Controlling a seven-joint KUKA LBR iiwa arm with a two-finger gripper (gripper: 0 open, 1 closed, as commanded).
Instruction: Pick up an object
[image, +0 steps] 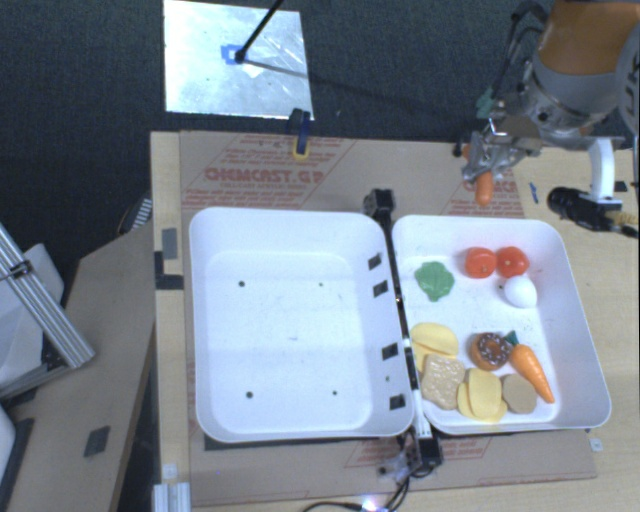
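Gripper (485, 172) is seen raised beyond the far edge of the right bin (575, 300), its fingers clamped on a small orange carrot-like piece (484, 189) that hangs below them over the cardboard sheet (260, 170). Toy foods are gathered in the right bin: a green leafy piece (434, 280) near the inner wall, two red tomatoes (495, 262) toward the far edge, a white egg (519, 292) just beside them. Along the near edge are laid yellow slices (436, 340), a cracker (443, 381), a doughnut (492, 350), a brown disc (519, 394) and a carrot (531, 371). The left bin (290, 320) is set alongside, touching the right one.
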